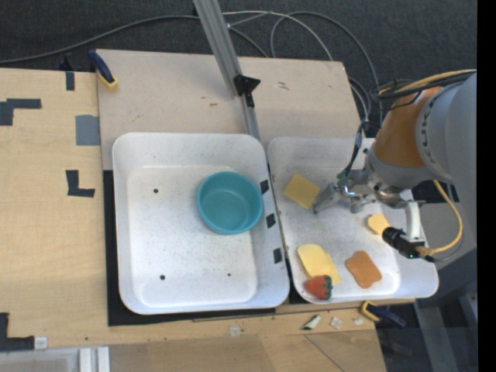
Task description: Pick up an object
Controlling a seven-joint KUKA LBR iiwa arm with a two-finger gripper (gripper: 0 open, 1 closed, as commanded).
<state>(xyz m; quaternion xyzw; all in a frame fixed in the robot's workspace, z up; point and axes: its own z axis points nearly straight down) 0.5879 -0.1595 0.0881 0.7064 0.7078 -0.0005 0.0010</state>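
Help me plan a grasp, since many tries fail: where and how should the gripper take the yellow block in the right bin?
Probably across the yellow block's two opposite flat sides, coming straight down. It lies flat and tilted like a diamond, so the gripper, now right beside its lower right edge, would need turning to match those edges.

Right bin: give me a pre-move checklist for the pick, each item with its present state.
1. End effector over the right bin: ok.
2. A target close by: ok, the yellow block lies just to the camera view's left of the tip.
3. Something already held: cannot tell, nothing shows between the tips.
4. Tip opening wide enough for the block: cannot tell.
5. Other items away from the tip: ok, the pale yellow piece, the strawberry and the orange-brown piece lie nearer the bin's front edge.
6. Teal bowl out of the way: ok, it sits in the left bin.
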